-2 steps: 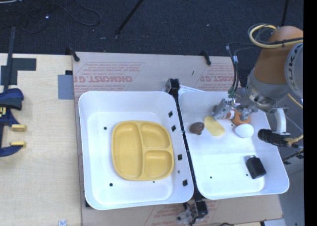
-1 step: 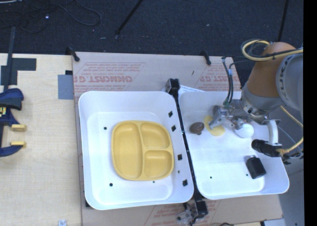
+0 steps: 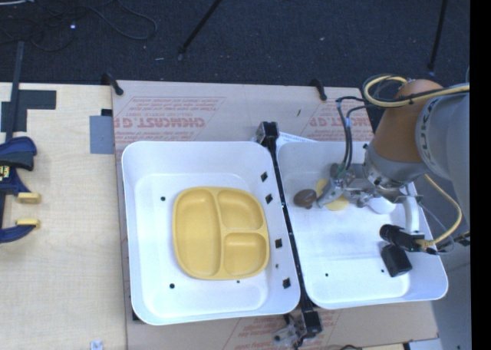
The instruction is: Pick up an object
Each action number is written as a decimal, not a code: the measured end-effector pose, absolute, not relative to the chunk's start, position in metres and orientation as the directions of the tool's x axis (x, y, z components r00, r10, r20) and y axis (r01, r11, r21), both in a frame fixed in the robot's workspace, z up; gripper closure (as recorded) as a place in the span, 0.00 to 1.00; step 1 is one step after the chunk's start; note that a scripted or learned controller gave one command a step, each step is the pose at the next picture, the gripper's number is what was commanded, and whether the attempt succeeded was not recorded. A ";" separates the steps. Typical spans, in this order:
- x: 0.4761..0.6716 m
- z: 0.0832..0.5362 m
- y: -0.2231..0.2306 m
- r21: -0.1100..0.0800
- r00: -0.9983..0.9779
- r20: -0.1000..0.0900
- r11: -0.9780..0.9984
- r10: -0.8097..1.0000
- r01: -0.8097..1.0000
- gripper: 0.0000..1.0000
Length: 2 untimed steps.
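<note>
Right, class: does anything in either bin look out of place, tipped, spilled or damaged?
Nothing stands out. The yellow divided plate lies flat in the left bin; a small brown object and a yellow one sit by the gripper in the right bin.

Light even and moderately bright over the worktop (image 3: 69, 279); source seems overhead, diffuse. Both white bins, left bin (image 3: 146, 295) and right bin (image 3: 360, 287), read bright, close to washed out on their floors, little surface detail. Shadows soft and short: faint one under the yellow divided plate (image 3: 220, 232), darker patch below the arm (image 3: 418, 137) on the right bin's floor. Dark carpet (image 3: 230, 18) at top underexposed, cables barely separable. Overall resolution low, edges slightly soft, small items near the arm blurred. No strong glare spots. Straight lines stay straight at the borders.
</note>
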<state>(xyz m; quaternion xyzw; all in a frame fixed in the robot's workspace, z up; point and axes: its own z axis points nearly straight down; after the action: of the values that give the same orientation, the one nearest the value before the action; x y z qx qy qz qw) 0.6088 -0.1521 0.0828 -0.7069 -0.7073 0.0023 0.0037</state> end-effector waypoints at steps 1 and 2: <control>0.609 0.092 -0.154 -0.011 0.002 0.001 -0.001 1.000 1.000 1.00; 0.611 0.134 -0.161 -0.004 0.000 0.001 0.000 1.000 1.000 1.00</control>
<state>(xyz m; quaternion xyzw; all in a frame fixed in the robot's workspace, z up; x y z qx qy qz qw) 0.6115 -0.1611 0.1344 -0.7072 -0.7070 0.0009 0.0016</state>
